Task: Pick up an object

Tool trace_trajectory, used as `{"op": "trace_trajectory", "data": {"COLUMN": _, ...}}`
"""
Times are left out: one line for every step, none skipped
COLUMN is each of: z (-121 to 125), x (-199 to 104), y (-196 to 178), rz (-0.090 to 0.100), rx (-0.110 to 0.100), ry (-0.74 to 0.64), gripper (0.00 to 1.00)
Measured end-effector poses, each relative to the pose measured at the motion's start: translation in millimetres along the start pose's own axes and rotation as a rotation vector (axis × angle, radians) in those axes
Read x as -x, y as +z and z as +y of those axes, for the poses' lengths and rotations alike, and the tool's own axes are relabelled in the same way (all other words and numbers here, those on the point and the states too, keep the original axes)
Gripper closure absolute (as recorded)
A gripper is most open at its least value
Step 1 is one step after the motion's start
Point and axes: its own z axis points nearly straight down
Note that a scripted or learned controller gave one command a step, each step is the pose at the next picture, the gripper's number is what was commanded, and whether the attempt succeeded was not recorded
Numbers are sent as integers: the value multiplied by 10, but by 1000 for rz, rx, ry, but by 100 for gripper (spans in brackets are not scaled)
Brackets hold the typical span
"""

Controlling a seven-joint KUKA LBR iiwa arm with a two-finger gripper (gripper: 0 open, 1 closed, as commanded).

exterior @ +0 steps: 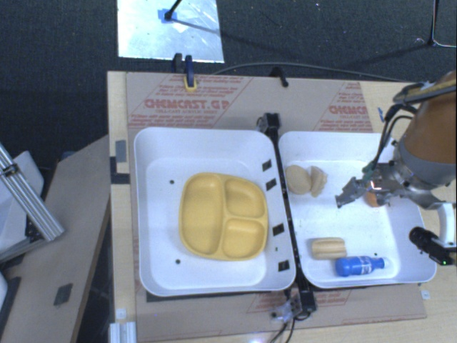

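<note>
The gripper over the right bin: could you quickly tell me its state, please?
Gripper: over the right bin, beside a small orange object; open or shut cannot be told.

Two shallow white bins [157, 191]; one yellow divided plate [223, 215]; one blue bottle [359, 265]; one tan bread roll [328, 248]; two beige rounded pieces [306, 180].

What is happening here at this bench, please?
The robot arm reaches into the right bin from the right, its gripper low over the bin floor. Nearby lie two pale pieces, a tan bun and a blue bottle. The left bin holds a yellow divided plate.
</note>
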Motion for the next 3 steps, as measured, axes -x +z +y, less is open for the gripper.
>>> {"op": "trace_trajectory", "data": {"z": 45, "x": -23, "y": 429, "rz": 1, "rx": -2, "ry": 0, "gripper": 0}}
{"op": "trace_trajectory", "data": {"z": 108, "x": -45, "y": 872, "rz": 1, "rx": -2, "ry": 0, "gripper": 0}}
{"op": "trace_trajectory", "data": {"z": 121, "x": -38, "y": 743, "rz": 0, "rx": 3, "ry": -1, "gripper": 100}}
